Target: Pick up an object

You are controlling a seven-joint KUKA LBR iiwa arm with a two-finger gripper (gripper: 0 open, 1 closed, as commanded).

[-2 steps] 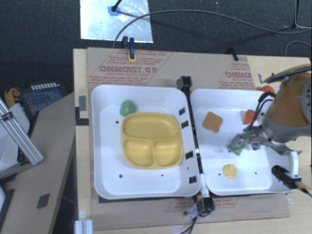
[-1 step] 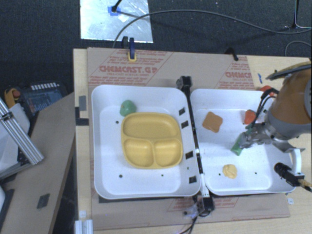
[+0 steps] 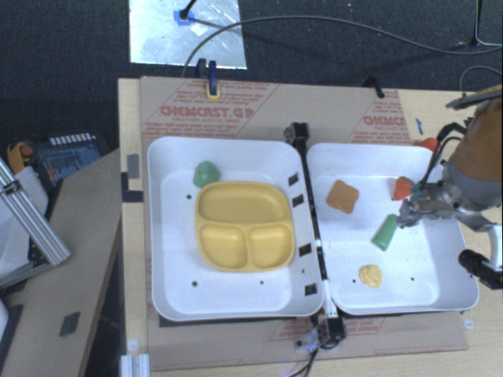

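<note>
Claw (image 3: pixel 408 214) just beside green block (image 3: pixel 385 232) in right bin (image 3: pixel 440 289).

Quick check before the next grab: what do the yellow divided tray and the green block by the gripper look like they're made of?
The yellow three-compartment tray looks like moulded plastic: smooth, uniform colour, soft sheen, rounded edges. The small green block looks matte, with no glare; foam or plastic, hard to say which at this size.

The arm (image 3: pixel 479 159) reaches in from the right edge of the view, its orange band uppermost and the grey wrist below it, bent down and leftward over the right bin's (image 3: pixel 416 297) right side. The gripper (image 3: pixel 409 213) sits low at the wrist's left end, pointing left; it looks dark and small, too blurred to read further.
</note>
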